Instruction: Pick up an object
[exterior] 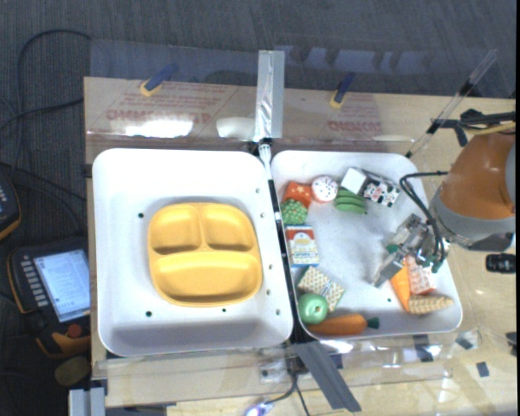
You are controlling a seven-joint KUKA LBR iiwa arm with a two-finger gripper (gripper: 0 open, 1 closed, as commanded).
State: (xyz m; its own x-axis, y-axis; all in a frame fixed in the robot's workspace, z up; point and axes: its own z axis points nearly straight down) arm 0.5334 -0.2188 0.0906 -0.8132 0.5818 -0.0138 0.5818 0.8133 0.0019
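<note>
The gripper (397,263) hovers over the right bin (364,232), just left of an orange wedge (400,289); its grip state is unclear.

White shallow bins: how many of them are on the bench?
2. One white shallow bin is on the left, with a yellow divided plastic tray in it. The other bin is on the right, with small toy items.

A yellow sectioned tray (205,251) lies in the left bin (121,180); the pincer (397,263) hangs over the right bin's (364,232) toys.
</note>
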